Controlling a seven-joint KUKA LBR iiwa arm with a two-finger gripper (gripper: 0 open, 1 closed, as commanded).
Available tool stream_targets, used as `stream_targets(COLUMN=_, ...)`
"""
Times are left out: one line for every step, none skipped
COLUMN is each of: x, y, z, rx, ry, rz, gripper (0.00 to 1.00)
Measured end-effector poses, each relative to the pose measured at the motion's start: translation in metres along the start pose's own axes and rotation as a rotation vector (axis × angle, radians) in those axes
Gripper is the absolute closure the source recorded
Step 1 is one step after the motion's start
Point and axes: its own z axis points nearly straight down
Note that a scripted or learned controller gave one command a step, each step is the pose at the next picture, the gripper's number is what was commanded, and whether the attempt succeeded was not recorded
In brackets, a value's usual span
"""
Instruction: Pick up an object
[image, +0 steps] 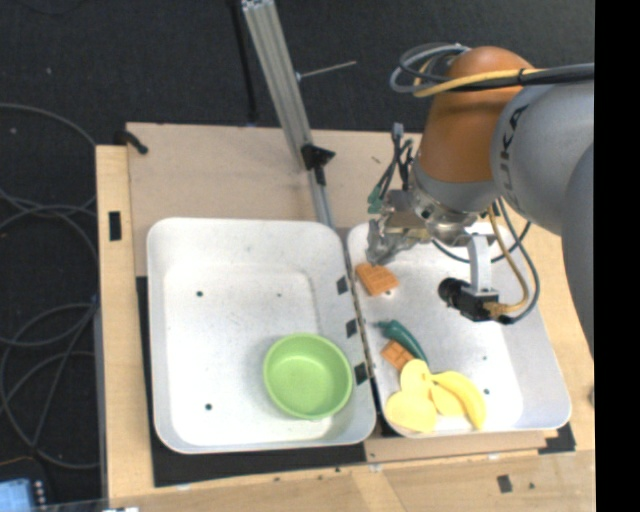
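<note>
My gripper (383, 248) hangs over the far left corner of the right bin (520, 370), close to the divider between the bins. Directly beneath it, on the bin floor, lies a small orange block (376, 281); whether the gripper touches it is unclear. Nearer the front of the same bin are a toy carrot with a green top (401, 343) and a yellow banana-like piece (436, 400) in the front left corner. A light green bowl (308, 375) sits upright at the front right of the left bin (200, 290).
A slanted metal pole (288, 105) with a black clamp comes down behind the bins, just left of the gripper. A black connector with cables (472, 299) hangs from the wrist over the middle of the right bin. The wooden bench (220, 165) surrounds both bins.
</note>
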Motion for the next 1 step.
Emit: stream_targets(x=0.0574, y=-0.0243, z=-0.0001, rx=0.001, ry=0.000, rz=0.000, gripper=1.00)
